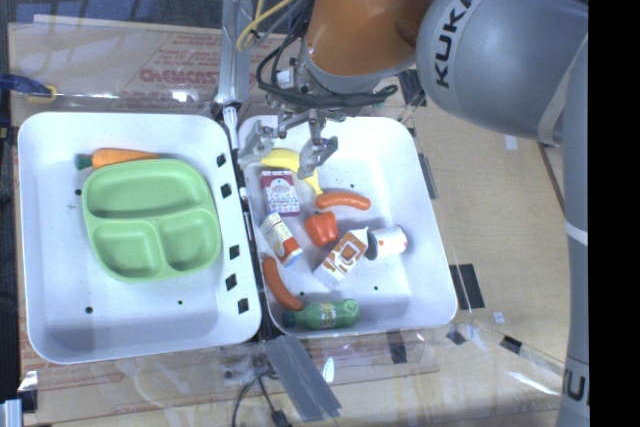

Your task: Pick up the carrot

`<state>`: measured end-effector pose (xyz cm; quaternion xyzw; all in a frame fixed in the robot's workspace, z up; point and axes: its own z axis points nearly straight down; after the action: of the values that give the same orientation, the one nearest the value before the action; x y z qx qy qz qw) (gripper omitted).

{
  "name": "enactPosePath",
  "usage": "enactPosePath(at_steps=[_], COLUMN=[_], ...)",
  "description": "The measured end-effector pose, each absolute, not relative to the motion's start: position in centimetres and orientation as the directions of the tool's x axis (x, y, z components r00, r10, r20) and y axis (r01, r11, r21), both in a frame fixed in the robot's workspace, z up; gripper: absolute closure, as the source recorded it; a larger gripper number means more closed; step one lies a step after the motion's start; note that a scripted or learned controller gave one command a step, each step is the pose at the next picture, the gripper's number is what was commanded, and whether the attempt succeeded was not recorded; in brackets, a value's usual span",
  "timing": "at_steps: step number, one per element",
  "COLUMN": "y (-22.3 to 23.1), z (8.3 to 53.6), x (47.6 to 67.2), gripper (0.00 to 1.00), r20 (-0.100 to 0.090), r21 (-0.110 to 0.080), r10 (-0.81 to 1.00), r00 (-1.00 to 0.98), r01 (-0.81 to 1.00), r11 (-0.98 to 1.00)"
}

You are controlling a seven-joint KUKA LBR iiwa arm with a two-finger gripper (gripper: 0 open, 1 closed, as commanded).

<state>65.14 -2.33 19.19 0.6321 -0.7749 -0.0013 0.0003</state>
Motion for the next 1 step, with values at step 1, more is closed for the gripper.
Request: enactPosePath(at_steps=[1], y=[-3.38], z=[19.15], x=[62.56], gripper=[0.00], r20=[-0.001], r21=[0.004], r10=[-1.000], r00=[0.026], r01=[-1.000], r11=[-0.026])
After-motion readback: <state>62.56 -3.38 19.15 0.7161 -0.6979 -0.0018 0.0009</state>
